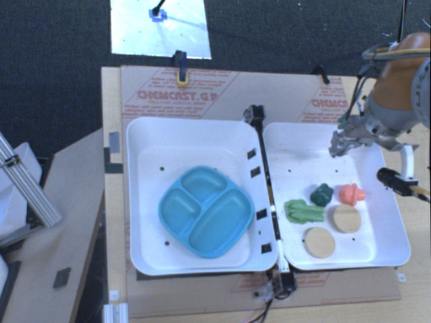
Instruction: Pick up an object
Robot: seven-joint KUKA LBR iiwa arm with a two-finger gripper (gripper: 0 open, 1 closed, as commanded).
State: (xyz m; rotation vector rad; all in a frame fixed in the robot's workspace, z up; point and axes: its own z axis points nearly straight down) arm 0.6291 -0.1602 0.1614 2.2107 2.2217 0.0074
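End effector (342, 142) above right bin (387, 247), grip state unreadable, well apart from green toy (303, 211) and wooden discs (319, 241); nothing lifted, pickup not yet begun.

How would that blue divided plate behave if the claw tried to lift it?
The blue divided plate looks like stiff moulded plastic, so it probably wouldn't flop. It lies flat and wide in the left bin, so it's unlikely to roll, and probably awkward for the gripper.

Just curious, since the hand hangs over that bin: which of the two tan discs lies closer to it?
The upper disc, beside the orange piece. The other disc lies lower, toward the bin's front edge, farther from the hand.
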